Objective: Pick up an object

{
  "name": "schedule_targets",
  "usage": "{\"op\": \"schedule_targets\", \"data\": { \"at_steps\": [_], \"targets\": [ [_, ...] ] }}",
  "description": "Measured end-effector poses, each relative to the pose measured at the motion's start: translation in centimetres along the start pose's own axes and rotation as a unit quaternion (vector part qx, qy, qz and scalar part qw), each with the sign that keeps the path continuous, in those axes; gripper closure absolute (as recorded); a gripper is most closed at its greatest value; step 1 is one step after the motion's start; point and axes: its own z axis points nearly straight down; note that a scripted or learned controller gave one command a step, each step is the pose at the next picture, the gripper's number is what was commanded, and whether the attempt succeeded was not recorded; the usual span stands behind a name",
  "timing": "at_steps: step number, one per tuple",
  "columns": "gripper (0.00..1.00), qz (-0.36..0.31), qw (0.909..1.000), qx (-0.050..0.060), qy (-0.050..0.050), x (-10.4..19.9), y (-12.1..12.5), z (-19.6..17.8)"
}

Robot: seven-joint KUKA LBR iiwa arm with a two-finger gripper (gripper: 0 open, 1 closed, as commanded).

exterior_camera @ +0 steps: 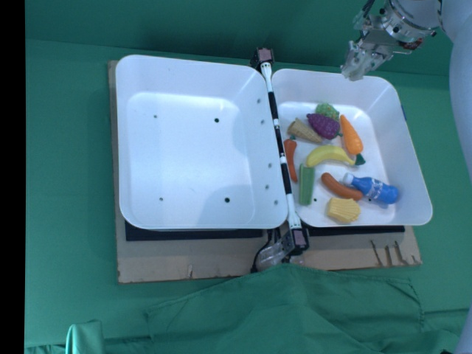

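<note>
White plastic forms the two bins: the left bin [147, 72] and, at its 3 o'clock, the right bin [413, 198], which holds a carrot [349, 134], banana [329, 154], blue bottle [373, 189], purple grapes [323, 125] and corn [343, 211]. At the right bin's 12 o'clock rim hangs the gripper [358, 66]; whether it is open or closed I cannot tell.

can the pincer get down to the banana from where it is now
Probably yes. The pincer hangs over the right bin's far rim, and the banana lies uncovered on top, though the purple grapes and carrot crowd it.
</note>
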Motion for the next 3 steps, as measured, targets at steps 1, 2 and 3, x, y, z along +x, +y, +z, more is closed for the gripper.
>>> {"op": "schedule_targets", "data": {
  "at_steps": [1,2,3],
  "targets": [
    [1.0,-0.001,1.0,0.001,0.0,1.2,1.4,-2.7],
    [0.0,-0.001,1.0,0.002,0.0,1.2,1.3,-2.6],
    [0.0,-0.001,1.0,0.007,0.001,2.2,-0.1,7.5]
  ]
}}
